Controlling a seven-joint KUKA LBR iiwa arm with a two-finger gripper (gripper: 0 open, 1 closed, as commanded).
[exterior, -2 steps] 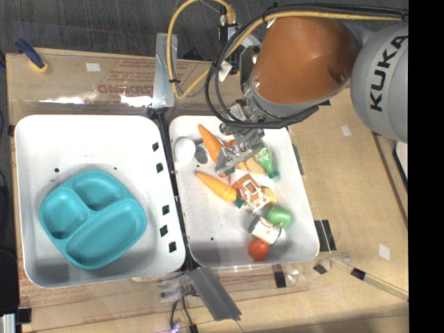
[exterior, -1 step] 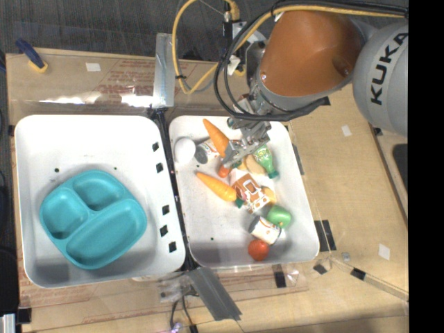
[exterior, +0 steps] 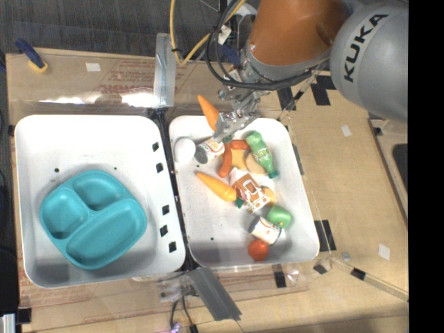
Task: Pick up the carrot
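**Pincer low over the far edge of the right bin**

The pincer (exterior: 225,125) is seen hanging at the far end of the right bin (exterior: 208,245), beneath the arm's orange band (exterior: 295,19). Whether it is released or clenched cannot be told, as the metal parts are blurred together against the clutter. An orange carrot (exterior: 207,111) is seen just beside it, leaning over the bin's far rim. A second carrot (exterior: 216,186) is laid flat on the bin floor, nearer the middle and apart from the pincer. Just below the pincer a small grey-and-white item (exterior: 202,151) is found, with a green bottle (exterior: 261,152) to its right. Further toward the near end, a printed carton (exterior: 251,191) and a red tomato (exterior: 259,250) are seen. In the left bin (exterior: 41,134), a teal divided plate (exterior: 92,218) is held. Both bins are carried by the worktop (exterior: 361,207).
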